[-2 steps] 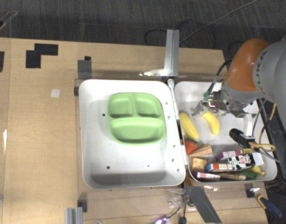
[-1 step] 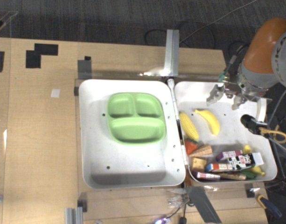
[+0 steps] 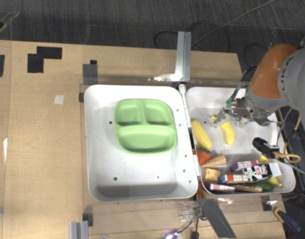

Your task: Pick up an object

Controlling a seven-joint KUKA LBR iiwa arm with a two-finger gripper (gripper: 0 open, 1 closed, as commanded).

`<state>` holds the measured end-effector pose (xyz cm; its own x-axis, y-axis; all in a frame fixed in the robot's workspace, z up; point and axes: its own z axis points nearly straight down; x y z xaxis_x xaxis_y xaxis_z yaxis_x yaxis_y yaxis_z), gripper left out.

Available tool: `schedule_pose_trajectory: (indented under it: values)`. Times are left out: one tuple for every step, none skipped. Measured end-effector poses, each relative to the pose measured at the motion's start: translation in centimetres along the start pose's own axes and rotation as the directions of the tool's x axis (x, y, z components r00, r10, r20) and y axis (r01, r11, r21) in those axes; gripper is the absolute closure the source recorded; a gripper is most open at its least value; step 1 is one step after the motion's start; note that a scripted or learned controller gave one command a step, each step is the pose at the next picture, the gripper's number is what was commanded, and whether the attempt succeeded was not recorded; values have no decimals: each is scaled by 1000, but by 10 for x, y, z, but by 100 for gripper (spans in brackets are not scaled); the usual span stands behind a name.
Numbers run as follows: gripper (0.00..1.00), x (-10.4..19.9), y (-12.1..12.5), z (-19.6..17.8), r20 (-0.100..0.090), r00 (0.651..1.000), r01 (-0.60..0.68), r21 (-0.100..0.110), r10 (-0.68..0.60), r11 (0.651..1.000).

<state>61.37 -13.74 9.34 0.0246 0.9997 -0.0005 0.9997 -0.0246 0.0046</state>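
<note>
The table (image 3: pixel 38 148) looked like pale, matt wood grain. Both bins, the left bin (image 3: pixel 100 183) and the right bin (image 3: pixel 204 98), seemed smooth white plastic with a soft sheen. The green tray (image 3: pixel 144 125) looked like smooth moulded plastic, slightly glossy. The banana (image 3: pixel 228 133) and the corn cob (image 3: pixel 201 134) appeared plastic too. A brushed metal post (image 3: pixel 183 56) stood behind the bins.

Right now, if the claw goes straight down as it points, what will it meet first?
Probably the yellow banana, which lies just below the claw in the right bin. Depth is unclear from one slanted view, so it might touch the bin floor beside it instead.
</note>
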Motion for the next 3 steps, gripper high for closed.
schedule_pose_trajectory:
  values:
    - [0,30,-31,3,4,999,54,-14,-54,998]
    - [100,33,-29,-6,-1,999,52,-17,-52,998]
    - [100,98,21,-90,0,1000,0,0,0,1000]
